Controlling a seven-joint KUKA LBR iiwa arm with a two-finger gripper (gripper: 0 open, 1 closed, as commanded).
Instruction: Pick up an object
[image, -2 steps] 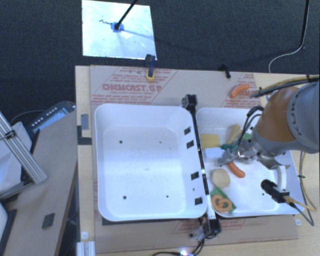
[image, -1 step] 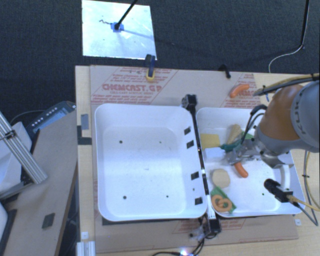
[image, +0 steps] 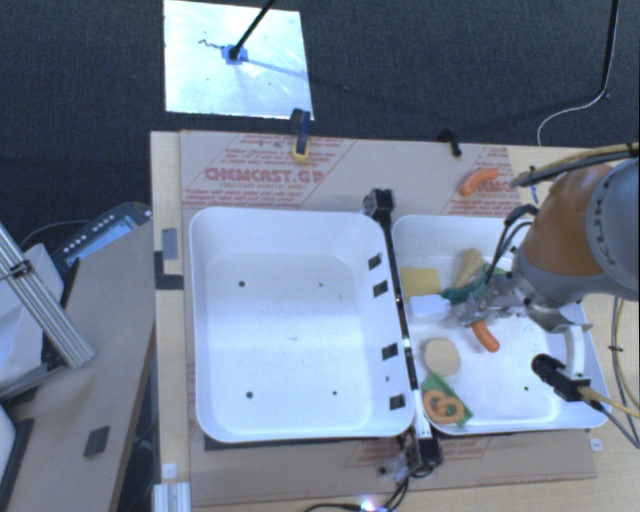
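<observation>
The right bin (image: 520, 405) holds several small things. My gripper (image: 478, 308) is low over its middle, reaching in from the right. Just below the gripper lies a small orange carrot-like piece (image: 486, 337), touching or nearly touching it. A teal-green piece (image: 458, 294) sits right at the gripper's left side. Behind it are a tan chunk (image: 470, 264) and a pale yellow block (image: 420, 281). A round beige disc (image: 441, 355) lies toward the front, and a green and orange piece (image: 445, 405) rests in the front left corner. I see nothing clearly held.
The left bin (image: 215, 330) stands beside the right one, with a black-clipped divider (image: 392, 290) between them. An orange sausage-shaped thing (image: 478, 181) lies on the board behind the right bin. The arm's orange band (image: 560, 225) hangs over the right bin's right side.
</observation>
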